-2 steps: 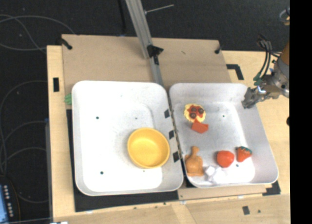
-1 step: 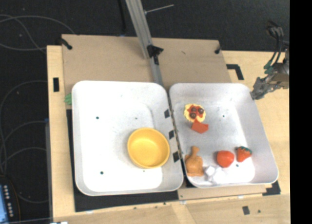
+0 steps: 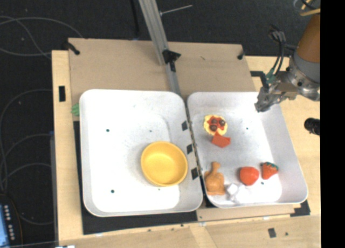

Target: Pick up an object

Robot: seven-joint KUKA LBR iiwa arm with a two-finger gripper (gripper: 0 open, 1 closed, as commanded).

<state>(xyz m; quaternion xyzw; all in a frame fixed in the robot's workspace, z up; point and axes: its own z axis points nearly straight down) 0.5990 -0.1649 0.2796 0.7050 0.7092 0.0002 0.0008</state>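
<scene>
Risk is posed by the right bin's rim [image 3: 268, 113], beside which the end effector [image 3: 263, 103], aperture indiscernible, could be snagged.

arm [image 3: 302, 74]: grey | band: orange | cables: black | jaws: dark

Tan wooden bench [image 3: 124, 63] on dark floor [image 3: 64, 4] with cables [image 3: 21, 31]

A shallow white plastic left bin [image 3: 102, 117] and its matching white right bin [image 3: 283, 150] sit side by side, edges touching, on a pale wooden bench [image 3: 124, 63]. A slanted grey metal pole [image 3: 153, 20] rises from behind their seam. Thin grey cables [image 3: 27, 31] loop across the dark floor at left.
</scene>
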